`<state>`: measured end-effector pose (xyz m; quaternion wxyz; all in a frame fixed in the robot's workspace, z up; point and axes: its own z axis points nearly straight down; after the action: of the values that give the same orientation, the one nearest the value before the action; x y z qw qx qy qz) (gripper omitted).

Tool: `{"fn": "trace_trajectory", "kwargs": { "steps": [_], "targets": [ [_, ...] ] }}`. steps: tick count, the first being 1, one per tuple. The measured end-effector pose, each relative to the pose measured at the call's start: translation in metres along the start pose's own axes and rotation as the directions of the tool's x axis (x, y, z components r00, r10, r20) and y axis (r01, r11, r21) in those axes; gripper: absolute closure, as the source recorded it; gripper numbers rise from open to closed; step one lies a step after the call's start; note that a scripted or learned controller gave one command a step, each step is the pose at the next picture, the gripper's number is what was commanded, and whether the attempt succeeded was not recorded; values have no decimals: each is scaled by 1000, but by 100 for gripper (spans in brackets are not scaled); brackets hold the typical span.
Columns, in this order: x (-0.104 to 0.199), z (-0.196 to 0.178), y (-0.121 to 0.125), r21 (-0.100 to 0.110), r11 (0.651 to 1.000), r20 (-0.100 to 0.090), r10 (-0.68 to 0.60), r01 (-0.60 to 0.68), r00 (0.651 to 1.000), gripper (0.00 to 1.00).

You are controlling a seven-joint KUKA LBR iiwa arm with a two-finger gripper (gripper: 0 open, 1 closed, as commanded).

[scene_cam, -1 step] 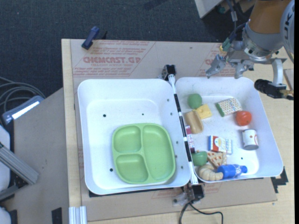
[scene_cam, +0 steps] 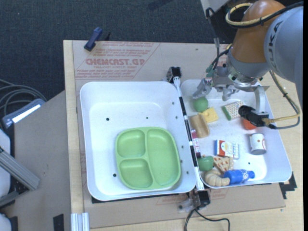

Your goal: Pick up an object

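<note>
The brown paper-covered board point(scene_cam: 120, 61) is the biggest thing. Red letters on it read "CHEMCAST GP". The small lines under them are too tiny to read. The white plastic bin on the left point(scene_cam: 96, 105) has lots of bare floor along its far side and its left side. The white plastic bin on the right point(scene_cam: 276, 162) touches it along one long edge. The grey arm with the orange band point(scene_cam: 260, 37) reaches over the far end of the right bin. A light green plate with three parts point(scene_cam: 147, 158) lies flat in the left bin, close to the near edge and the shared edge.

The gripper point(scene_cam: 214, 91) hangs low over the far left corner of the right bin. Its fingers are spread apart with nothing between them.

The things to pick all lie in the right bin. A tan bread-shaped toy point(scene_cam: 199, 125) lies along the shared edge. A red, white and blue box point(scene_cam: 226, 149) sits in the middle; its words are too small to read. A white can with a red mark point(scene_cam: 257, 143) stands near the right wall with bare floor around it. A round green ball point(scene_cam: 200, 103) sits just beside one finger, and a yellow block point(scene_cam: 209, 115) is close by it. The near corner is crowded with a blue bottle point(scene_cam: 239, 176) and a tan curved toy point(scene_cam: 216, 179). A small blue clip point(scene_cam: 93, 39) sits at the board's far left corner.
</note>
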<state>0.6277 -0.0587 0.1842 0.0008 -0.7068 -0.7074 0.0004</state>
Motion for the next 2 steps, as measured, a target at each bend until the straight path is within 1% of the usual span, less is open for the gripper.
{"fn": "trace_trajectory", "kwargs": {
  "steps": [1,2],
  "targets": [
    [-38,35,2,1,1000,1,2,-2,1000,0],
    [-33,100,13,1,1000,0,0,0,1000,0]
  ]
}}
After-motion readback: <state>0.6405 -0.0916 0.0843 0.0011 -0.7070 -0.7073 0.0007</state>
